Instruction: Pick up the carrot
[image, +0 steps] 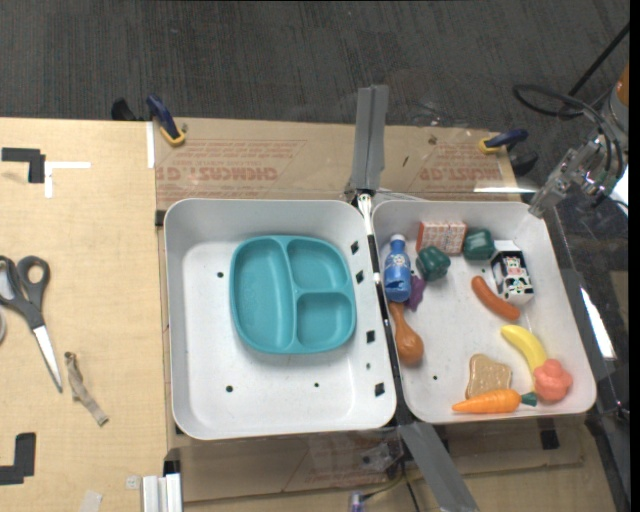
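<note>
While hovering past the far right corner of the right-hand shallow white plastic bin (455, 340), grey metal claw (578, 180) too blurred to read: cannot tell whether apart or together. Small orange toy carrot with a green top (489, 402) well away from the claw, toward the near side of the bench and somewhat to the left, lying flat on the bin floor close to the front wall, tip pointing away to the left.

- Travel high first, then stop directly over the carrot's thick middle.
- Turn the wrist so as to close across the narrow width, not along the length.
- Mind the tan toy slice of toast (488, 375), just on the claw's side of the carrot and seemingly touching it; little room there.
- Mind also the round pinkish-orange toy fruit (552, 381), just beside the green top.
- Probably safest to aim slightly toward the tip, away from that fruit.
- Descend straight, close gently, lift straight up.
</note>
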